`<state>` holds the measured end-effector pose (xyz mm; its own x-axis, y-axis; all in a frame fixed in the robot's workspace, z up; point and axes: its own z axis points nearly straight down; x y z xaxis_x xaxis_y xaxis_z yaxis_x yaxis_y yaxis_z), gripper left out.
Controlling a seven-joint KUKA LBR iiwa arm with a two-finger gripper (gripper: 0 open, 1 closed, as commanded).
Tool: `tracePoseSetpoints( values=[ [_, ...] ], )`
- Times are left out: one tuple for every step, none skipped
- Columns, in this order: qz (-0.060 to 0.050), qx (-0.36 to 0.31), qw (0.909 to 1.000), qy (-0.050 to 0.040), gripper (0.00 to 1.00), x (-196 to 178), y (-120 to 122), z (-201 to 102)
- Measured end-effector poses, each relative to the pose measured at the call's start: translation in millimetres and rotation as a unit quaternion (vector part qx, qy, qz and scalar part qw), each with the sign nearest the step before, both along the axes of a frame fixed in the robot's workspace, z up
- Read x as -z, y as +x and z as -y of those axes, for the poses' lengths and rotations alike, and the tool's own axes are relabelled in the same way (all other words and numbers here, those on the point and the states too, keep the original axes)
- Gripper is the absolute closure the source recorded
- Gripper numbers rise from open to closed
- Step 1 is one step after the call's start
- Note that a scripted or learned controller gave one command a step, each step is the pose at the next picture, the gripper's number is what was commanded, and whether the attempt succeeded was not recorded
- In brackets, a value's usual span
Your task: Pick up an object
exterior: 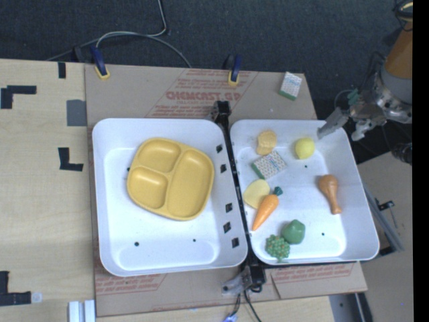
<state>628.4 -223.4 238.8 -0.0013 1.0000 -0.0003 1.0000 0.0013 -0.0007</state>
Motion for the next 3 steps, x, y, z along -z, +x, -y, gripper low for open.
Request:
tracePoseSetpoints(
  values=[
    [-0.001, -0.001, 1.0, 0.0023, 0.0, 152.4, 41.1, -2.7],
    [0.002, -0.002, 1.0, -0.002, 1.0, 141.5, 42.0, -0.9],
    [0.001, -0.001, 1.0, 0.0006, 1.0, 64.2, 41.0, -96.0]
  ],
)
